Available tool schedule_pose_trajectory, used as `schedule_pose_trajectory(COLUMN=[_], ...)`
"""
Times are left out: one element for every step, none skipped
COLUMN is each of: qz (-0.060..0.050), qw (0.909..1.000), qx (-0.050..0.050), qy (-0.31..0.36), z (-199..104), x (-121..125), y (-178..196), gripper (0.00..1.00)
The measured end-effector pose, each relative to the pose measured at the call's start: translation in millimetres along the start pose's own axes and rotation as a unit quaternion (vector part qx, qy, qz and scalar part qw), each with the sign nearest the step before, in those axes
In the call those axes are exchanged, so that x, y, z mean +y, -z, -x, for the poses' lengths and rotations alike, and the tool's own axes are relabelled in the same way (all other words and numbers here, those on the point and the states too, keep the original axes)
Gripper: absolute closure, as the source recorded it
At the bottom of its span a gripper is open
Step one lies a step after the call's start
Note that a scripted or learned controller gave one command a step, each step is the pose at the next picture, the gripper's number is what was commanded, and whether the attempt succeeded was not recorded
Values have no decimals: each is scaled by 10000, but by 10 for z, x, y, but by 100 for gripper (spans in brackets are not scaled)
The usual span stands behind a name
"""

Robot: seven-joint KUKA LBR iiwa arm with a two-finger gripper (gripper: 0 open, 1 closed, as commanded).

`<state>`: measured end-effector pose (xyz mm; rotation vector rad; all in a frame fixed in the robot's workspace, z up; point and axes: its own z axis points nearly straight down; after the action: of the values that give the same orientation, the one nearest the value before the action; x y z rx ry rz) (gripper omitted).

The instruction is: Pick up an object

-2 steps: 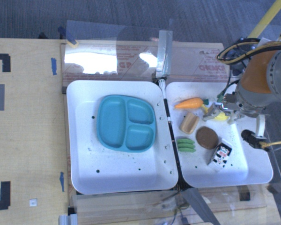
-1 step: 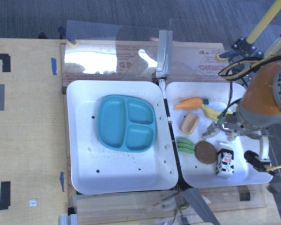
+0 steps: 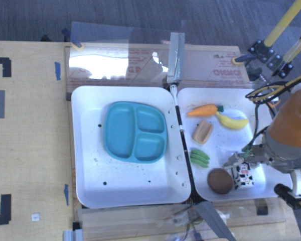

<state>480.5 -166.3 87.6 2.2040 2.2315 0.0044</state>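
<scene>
My claw [image 3: 241,165] sits low in the right bin [image 3: 258,185], over a small black-and-white item [image 3: 245,176]; whether it is spread or pinching, I cannot tell. Risk: the brown round object [image 3: 220,181] lies just beside it and may be nudged, spoiling the grasp.

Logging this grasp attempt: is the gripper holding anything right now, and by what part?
Cannot be told. The gripper sits low over the small black-and-white item beside the brown ball, but no hold is visible.
</scene>
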Motion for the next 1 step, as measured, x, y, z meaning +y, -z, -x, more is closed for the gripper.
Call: schedule_pose_trajectory(qz=[24], qw=[10000], qx=[-4], qy=[-12], z=[7], x=[17], y=[107], gripper=[100])
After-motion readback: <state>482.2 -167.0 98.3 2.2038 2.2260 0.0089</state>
